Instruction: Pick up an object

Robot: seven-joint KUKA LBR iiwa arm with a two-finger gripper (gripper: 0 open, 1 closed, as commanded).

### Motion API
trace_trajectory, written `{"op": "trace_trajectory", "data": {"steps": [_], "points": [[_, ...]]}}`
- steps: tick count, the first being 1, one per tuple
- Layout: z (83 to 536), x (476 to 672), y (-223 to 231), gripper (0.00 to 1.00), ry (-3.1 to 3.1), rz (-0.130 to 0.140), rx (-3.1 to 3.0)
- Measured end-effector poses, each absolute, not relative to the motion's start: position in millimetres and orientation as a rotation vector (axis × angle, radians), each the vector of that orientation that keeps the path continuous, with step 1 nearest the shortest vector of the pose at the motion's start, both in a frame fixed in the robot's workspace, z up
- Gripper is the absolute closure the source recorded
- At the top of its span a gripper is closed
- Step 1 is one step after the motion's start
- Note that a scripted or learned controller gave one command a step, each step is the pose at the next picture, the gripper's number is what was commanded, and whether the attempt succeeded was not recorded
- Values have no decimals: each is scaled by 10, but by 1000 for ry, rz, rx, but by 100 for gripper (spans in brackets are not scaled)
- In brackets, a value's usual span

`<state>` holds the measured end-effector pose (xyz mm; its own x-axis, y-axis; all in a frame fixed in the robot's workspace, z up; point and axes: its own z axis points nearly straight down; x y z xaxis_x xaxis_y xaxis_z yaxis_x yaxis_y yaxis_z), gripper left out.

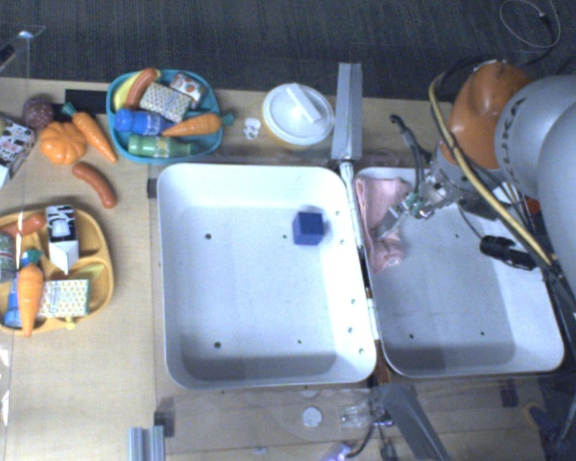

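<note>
A small blue cube (pixel 309 227) lies in the left bin (pixel 221 344), toward its upper right. A pink, soft-looking object (pixel 376 209) rests against the left wall of the right bin (pixel 480 334), at its far left corner. My gripper (pixel 401 215) reaches in from the right and hangs right over the pink object's right side, low in the bin. Whether it touches the pink object is unclear. The grey arm with its orange band (pixel 485 113) fills the upper right.
Left of the bins sit a blue bowl (pixel 163 113) of toy food, a yellow tray (pixel 43 267) of toys, and a loose pumpkin (pixel 60 142) and sausage (pixel 96 183). A white lidded bowl (pixel 298 113) stands behind the left bin. Cables (pixel 504 243) trail over the right bin.
</note>
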<state>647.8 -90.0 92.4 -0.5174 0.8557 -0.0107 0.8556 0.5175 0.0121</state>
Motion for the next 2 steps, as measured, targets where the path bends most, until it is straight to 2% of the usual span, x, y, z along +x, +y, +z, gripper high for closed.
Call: {"op": "trace_trajectory", "data": {"steps": [1,2], "points": [[918,6678,-938,0,2734,-7,1574],[930,6530,-900,0,2715,10,1541]]}}
